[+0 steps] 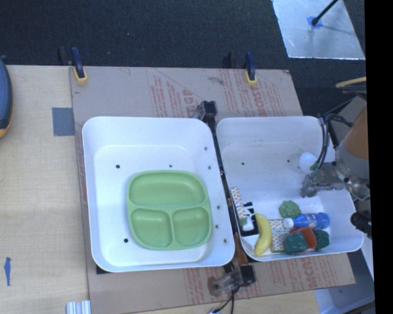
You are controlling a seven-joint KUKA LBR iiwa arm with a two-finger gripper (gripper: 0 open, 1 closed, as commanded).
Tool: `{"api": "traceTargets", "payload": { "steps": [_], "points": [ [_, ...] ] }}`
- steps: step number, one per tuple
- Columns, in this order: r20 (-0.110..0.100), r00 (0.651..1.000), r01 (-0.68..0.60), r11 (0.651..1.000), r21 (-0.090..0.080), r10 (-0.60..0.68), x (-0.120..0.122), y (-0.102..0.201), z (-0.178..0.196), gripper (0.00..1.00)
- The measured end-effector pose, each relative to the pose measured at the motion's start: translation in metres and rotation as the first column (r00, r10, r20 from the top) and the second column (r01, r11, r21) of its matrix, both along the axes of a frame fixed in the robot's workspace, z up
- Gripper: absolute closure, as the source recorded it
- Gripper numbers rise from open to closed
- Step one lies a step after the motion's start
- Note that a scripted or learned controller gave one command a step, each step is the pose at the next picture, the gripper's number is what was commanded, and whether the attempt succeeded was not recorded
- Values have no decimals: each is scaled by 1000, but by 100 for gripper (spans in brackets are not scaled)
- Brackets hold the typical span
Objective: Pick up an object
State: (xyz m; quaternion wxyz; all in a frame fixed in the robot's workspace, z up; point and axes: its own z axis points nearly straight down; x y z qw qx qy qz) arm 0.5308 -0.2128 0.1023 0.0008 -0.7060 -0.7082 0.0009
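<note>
The fingers (311, 184) hang low over the right bin (266, 134); whether they are apart or together cannot be told.
They sit beside a small white ball (307, 160) near the bin's right wall. Along the bin's near edge lie a banana (263, 234), a blue bottle (307, 221), a green clump (290, 208) and a red-and-green toy (306, 240). A green divided plate (168, 209) rests in the left bin (106, 143) on the counter (37, 210).
</note>
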Motion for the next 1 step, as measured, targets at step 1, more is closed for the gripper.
{"api": "traceTargets", "payload": {
  "steps": [1],
  "points": [
    [0, 1000, -11, 1000, 4, 11, -18, 112, 55, 100]
  ]
}}
